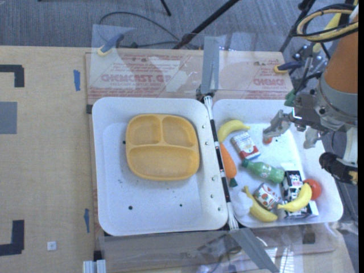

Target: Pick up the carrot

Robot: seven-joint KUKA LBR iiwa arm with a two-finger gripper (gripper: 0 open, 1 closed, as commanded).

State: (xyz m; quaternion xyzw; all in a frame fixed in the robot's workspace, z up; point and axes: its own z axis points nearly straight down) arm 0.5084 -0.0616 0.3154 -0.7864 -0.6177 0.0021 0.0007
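The slim orange carrot [228, 162] lies lengthwise along the right bin's [333, 209] left wall, well left of the two-finger gripper [293, 131] (fingers spread, holding nothing).

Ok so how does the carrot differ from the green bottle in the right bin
The carrot is orange, tapered, and lies lengthwise against the right bin's left wall. The green bottle is green with a pale label, blunt-ended, and lies crosswise nearer the bin's middle. The carrot looks slimmer. Both lie flat on their sides in the same bin.
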